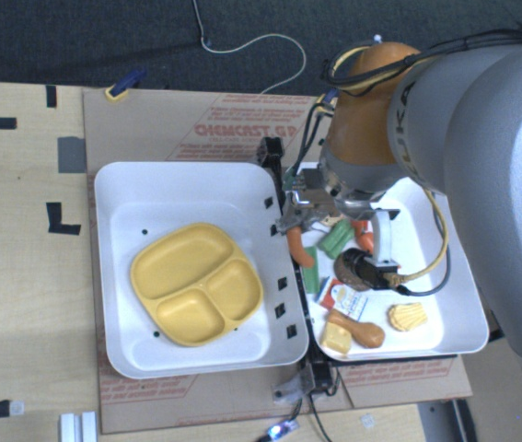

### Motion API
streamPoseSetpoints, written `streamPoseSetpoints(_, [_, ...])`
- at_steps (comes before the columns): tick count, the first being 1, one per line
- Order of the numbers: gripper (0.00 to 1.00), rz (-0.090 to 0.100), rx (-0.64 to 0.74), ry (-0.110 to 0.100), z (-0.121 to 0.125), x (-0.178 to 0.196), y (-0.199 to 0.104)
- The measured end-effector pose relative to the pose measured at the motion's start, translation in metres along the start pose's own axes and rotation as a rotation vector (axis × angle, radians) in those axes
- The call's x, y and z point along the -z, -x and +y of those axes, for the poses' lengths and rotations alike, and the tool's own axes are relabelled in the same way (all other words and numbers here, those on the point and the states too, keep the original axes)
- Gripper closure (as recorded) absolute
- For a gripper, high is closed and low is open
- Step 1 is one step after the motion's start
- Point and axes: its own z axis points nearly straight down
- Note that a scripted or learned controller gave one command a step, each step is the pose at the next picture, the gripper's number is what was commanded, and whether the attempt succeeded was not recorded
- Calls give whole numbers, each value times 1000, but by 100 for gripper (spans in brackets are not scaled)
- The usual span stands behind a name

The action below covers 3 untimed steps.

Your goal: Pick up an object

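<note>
Right bin: gripper (grip unclear) just above an orange carrot

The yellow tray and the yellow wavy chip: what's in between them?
In the camera view, between the yellow three-compartment plastic tray and the yellow ridged chip lie the bins' white walls and a red-and-white packet.

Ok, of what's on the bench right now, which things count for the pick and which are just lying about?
For the job:
- gripper, low over the right bin
- orange carrot-like piece just under it
- green piece
- yellow ridged chip
- brown and yellow pieces

Lying about:
- yellow divided tray in the left bin
- white cable behind the bins
</note>
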Motion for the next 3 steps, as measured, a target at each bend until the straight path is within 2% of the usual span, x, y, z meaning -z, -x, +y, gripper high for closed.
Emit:
streamPoseSetpoints(1, [100, 0, -3, -1, 13, 17, -28])
streamPoseSetpoints(2, [100, -1, -4, -1, 16, 24, -33])
streamPoseSetpoints(3, [100, -3, -4, -3, 19, 6, -34])
